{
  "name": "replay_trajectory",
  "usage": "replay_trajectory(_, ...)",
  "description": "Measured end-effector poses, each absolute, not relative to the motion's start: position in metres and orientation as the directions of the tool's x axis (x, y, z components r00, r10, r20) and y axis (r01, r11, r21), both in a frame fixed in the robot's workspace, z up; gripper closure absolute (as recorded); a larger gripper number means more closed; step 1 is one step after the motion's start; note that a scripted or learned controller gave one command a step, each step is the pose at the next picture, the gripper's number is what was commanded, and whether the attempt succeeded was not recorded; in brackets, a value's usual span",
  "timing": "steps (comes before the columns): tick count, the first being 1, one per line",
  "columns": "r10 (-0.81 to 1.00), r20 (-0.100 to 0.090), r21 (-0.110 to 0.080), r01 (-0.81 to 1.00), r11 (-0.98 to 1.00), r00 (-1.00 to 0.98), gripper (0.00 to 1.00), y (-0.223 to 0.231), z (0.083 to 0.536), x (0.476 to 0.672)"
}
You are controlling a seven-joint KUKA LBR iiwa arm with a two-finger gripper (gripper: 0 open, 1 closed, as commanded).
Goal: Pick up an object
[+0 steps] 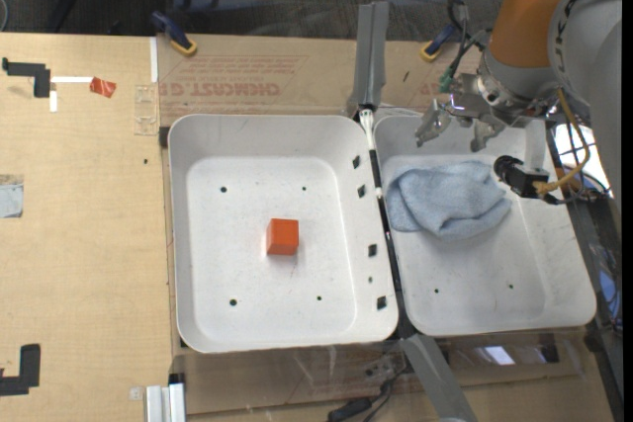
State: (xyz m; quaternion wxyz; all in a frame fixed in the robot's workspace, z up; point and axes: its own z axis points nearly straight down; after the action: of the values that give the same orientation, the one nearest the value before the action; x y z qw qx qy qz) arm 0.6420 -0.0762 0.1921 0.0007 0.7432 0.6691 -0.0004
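A small orange-red block (pixel 283 237) lies near the middle of the left bin (pixel 203 321). A crumpled light-blue cloth (pixel 447 198) rests in the upper left part of the right bin (pixel 514 301). My gripper (pixel 456 130) hangs over the back edge of the right bin, just above and behind the cloth. Its two fingers are spread apart with nothing between them. The grey arm with its orange band (pixel 539 10) comes in from the upper right.
A metal divider (pixel 371 64) rises between the two bins at the back. Cables (pixel 544 178) trail beside the wrist on the right. A wooden bench top (pixel 79 212) with a small red tag (pixel 102 87) lies left of the bins.
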Motion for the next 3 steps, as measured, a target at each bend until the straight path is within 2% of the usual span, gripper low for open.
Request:
replay_trajectory(1,0.987,-0.002,-0.001,0.987,-0.16,0.16,0.0,-0.035,0.191,0.651)
replay_trajectory(2,0.967,-0.002,-0.003,0.967,-0.257,0.257,0.0,-0.022,0.193,0.563)
replay_trajectory(3,0.97,-0.002,-0.003,0.97,-0.245,0.245,0.0,-0.026,0.19,0.582)
